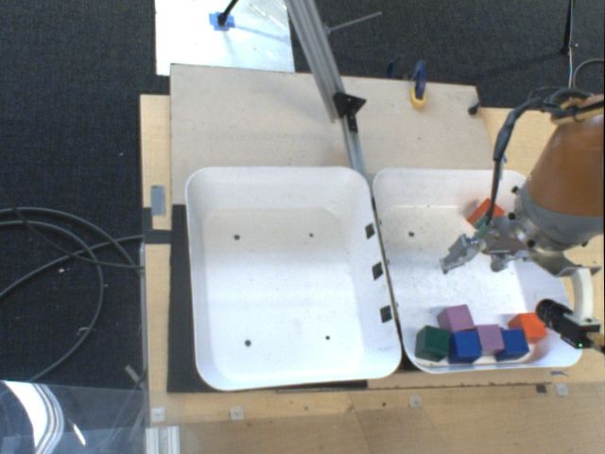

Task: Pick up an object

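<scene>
The right bin (pixel 416 189) holds a cluster of blocks along its near edge: a dark green one (pixel 434 341), a purple one (pixel 457 318), a blue one (pixel 465 346), a second purple one (pixel 490 339), another blue one (pixel 513 345) and an orange one (pixel 527 326). Another orange block (pixel 479 211) lies apart near the bin's far right, partly hidden by the wrist. My gripper (pixel 456 256) hangs over the middle of the right bin, pointing left, above and away from the cluster.
The left bin (pixel 274 282) sits beside the right one, with a dark divider strip (pixel 376 270) between them. A slanted metal pole (pixel 317 45) crosses the back board. A yellow clamp (pixel 417 91) is at the board's far edge.
</scene>
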Available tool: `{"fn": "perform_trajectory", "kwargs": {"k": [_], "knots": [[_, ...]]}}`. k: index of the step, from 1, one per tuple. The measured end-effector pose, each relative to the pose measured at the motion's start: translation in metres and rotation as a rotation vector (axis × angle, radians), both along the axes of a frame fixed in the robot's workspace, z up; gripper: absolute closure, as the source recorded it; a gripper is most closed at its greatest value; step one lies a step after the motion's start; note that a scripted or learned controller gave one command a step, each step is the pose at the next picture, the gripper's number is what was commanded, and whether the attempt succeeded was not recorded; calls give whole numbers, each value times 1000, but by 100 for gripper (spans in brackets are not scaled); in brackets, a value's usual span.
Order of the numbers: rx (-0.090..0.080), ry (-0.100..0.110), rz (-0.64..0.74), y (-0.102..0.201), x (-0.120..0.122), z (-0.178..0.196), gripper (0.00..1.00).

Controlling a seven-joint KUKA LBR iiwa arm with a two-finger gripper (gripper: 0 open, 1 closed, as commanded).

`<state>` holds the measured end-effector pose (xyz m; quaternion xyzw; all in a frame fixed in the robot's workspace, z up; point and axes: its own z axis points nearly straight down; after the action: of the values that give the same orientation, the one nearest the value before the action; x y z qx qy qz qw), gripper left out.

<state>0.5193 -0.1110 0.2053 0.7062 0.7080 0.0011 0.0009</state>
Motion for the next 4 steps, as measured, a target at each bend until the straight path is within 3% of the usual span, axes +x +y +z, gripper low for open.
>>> {"fn": "perform_trajectory", "kwargs": {"k": [1, 2, 3, 4], "knots": [[-5, 1, -5, -88, 55, -62, 0], [-4, -9, 6, -91, 166, -4, 0], [-2, 0, 3, -92, 165, -118, 0], [-2, -1, 3, -92, 165, -114, 0]]}}
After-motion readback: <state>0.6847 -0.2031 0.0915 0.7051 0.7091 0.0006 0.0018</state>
